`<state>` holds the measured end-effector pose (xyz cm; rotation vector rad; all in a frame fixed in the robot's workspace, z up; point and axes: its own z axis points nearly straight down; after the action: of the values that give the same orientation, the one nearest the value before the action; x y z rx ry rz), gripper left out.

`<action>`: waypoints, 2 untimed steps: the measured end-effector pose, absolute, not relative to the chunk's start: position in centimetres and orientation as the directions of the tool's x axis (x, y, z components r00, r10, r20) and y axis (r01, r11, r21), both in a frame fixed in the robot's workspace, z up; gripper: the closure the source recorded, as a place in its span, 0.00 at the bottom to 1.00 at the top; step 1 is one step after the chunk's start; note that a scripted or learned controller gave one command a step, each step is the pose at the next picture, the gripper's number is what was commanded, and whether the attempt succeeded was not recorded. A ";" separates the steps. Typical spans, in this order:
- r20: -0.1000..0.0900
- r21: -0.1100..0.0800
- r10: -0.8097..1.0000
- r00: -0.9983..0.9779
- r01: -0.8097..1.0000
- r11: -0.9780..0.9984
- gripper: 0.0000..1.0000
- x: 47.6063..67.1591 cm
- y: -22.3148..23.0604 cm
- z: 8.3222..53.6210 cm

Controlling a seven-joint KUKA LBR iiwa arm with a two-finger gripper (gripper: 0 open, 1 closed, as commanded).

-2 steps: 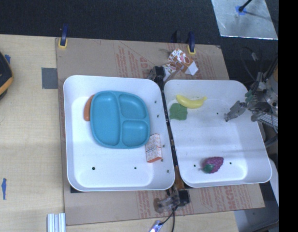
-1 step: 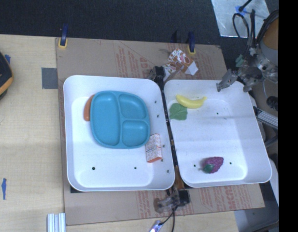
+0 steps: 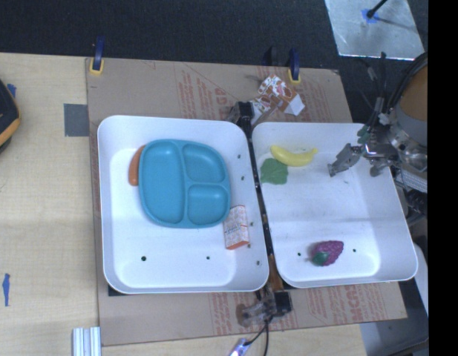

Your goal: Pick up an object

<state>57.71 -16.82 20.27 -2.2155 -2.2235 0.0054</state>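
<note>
My gripper hangs over the upper right part of the right bin, open, with nothing between its fingers. A yellow banana lies to its left at the bin's far edge, with a green leafy piece just beside it. A purple bunch of grapes sits near the bin's front wall. In the left bin, a blue divided plate covers most of an orange item. A small printed packet lies by that bin's right wall.
A crumpled wrapper and clamps sit on the cardboard behind the bins. A yellow and black device rests at the bench's left edge. The arm's wrist enters from the right.
</note>
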 end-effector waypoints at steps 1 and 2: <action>0.000 -0.004 1.000 -0.005 1.000 0.005 0.00 47.7 -14.3 9.1; 0.000 -0.005 1.000 -0.008 1.000 0.008 1.00 47.7 -14.3 10.1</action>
<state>47.67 -14.34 10.12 -2.2098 -2.2285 0.0062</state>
